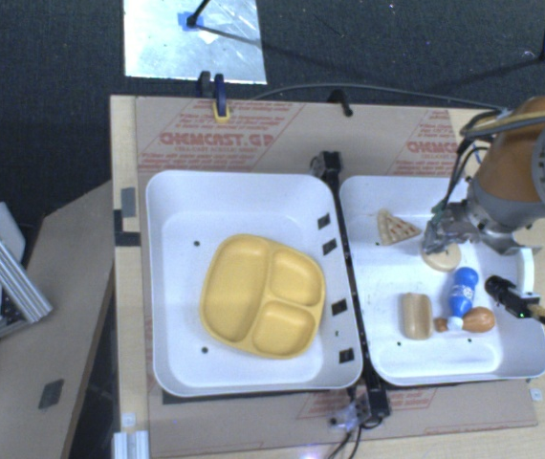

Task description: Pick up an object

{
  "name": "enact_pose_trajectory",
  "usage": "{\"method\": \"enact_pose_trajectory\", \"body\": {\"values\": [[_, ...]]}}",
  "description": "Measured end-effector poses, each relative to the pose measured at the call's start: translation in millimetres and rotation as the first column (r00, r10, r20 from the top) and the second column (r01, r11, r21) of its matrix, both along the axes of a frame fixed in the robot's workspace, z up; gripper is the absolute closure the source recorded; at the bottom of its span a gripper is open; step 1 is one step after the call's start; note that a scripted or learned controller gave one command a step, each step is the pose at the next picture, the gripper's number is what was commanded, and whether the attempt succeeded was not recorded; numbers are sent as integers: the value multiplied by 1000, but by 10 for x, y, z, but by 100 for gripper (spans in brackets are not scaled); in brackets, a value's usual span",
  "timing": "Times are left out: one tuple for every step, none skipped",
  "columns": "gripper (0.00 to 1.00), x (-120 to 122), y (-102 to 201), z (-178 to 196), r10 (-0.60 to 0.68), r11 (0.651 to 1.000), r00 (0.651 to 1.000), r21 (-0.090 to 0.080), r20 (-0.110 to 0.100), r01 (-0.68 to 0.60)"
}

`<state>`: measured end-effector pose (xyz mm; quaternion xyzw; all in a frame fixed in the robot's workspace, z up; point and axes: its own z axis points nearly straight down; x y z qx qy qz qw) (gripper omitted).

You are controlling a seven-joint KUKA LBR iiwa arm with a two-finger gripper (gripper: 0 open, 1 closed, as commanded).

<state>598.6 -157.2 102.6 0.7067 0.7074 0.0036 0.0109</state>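
The right bin [387, 352] holds a tan triangular wedge [396, 227], a pale round disc [444, 257], a blue and white bottle [461, 295], a tan bread-like block [415, 315] and a brown oval piece [478, 320]. My gripper [438, 242] hangs low over the right bin, its tip right at the upper edge of the pale disc and just right of the wedge. The grey arm with its orange band [512, 165] comes in from the right. Nothing shows clearly between the fingers.
In the left bin [172, 256] lies a yellow divided plate [262, 295]. A black divider with clips [339, 256] runs between the bins. Cardboard [234, 137] lies under them, and a shiny sheet [194, 27] sits at the back.
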Motion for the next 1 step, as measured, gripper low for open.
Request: {"method": "enact_pose_trajectory", "body": {"values": [[100, 8, -43, 641, 2, 1000, 1000, 9, -14, -2]]}}
